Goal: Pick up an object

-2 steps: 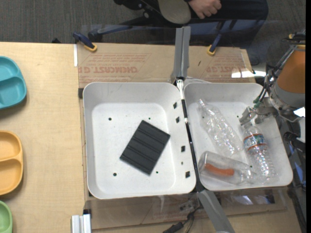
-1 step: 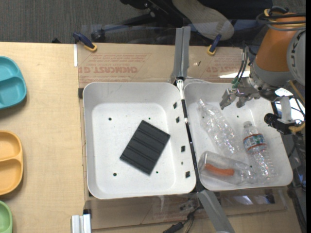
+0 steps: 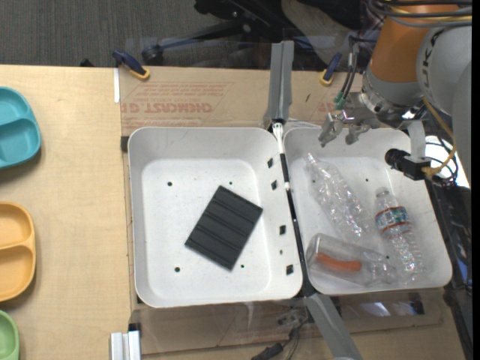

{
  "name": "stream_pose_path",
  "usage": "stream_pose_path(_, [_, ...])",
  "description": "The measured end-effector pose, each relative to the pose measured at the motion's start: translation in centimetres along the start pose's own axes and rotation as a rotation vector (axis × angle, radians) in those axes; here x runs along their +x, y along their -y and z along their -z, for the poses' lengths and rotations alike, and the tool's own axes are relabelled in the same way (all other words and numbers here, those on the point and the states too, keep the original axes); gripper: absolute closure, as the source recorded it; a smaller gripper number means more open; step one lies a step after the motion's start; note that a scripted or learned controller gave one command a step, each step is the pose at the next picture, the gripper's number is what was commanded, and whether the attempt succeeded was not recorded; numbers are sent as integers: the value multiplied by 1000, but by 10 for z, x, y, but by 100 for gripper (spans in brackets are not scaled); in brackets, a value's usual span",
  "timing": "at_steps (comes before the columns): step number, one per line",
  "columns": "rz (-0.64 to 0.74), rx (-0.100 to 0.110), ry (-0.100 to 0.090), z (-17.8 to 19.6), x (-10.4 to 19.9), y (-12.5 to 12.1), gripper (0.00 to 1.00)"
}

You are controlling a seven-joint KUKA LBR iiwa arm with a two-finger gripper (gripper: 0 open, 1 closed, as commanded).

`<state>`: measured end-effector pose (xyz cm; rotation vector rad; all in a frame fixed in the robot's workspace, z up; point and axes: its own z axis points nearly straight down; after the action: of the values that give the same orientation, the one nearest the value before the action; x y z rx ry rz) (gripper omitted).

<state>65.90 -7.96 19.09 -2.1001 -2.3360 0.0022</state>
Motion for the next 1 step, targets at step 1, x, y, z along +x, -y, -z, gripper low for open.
stream_pose_path(1, [239,2,-1,10,-29,25,100])
